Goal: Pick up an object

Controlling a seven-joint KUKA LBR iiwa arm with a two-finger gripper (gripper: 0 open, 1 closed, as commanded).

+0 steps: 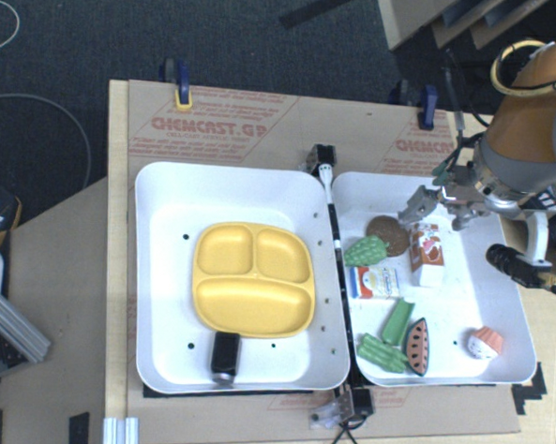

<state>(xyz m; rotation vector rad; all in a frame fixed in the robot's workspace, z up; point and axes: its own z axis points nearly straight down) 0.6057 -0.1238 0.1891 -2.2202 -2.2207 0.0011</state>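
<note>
Gripper [441,204] first: you can see two grey fingers spread apart over the upper part of the right bin [494,370], one slanting toward the brown disc and one on the far side of the carton, with nothing between them. So read it as open and empty.

Your likeliest target is the small red-and-white carton [428,255], which lies directly below the fingertips in the view, its top end just beside them. Its long axis runs nearly up and down the view, roughly in line with the bin's divider side. The spread of the fingers runs across that axis, which looks favourable for closing on the carton's narrow sides; whether the gripper is low enough to reach it cannot be told from this slanted view.

Just left of the carton sits a brown disc [387,232], and touching that a green leafy piece [364,251]. Below those lies a flat packet [372,283], then green sticks [397,322] and a watermelon slice [417,346]. A small pink-and-white object [483,343] sits well apart toward the right wall.

The arm enters from the right, its orange band [534,101] above the wrist, angled down and leftward.

The left bin [154,256] carries a yellow sectioned tray [253,279] and a dark block [225,354].
</note>
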